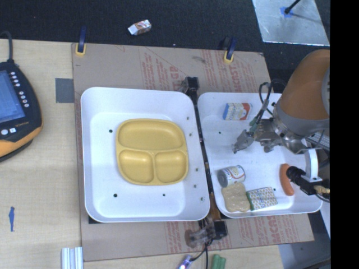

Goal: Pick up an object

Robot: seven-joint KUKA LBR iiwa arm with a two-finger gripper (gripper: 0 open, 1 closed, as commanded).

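The right bin (pixel 213 150) holds a small blue, white and orange box (pixel 236 111) near its far wall. A silver can (pixel 231 175) lies on its side toward the front. Beside the can lie a beige slab (pixel 235 198) and a green patterned packet (pixel 262 198). An orange stick-shaped item (pixel 286 180) rests at the bin's right side. My gripper (pixel 243 144) hangs over the middle of this bin, between the box and the can, and nothing is seen held in it. The arm's orange band (pixel 307 88) and wrist cover the bin's far right part.
The left bin (pixel 95 150) holds a yellow divided plate (pixel 151 151). A teach pendant (pixel 14 111) lies at the bench's left edge. A small wrapped item (pixel 139 27) lies on the dark floor beyond the bench. Clamps (pixel 191 85) sit between the bins.
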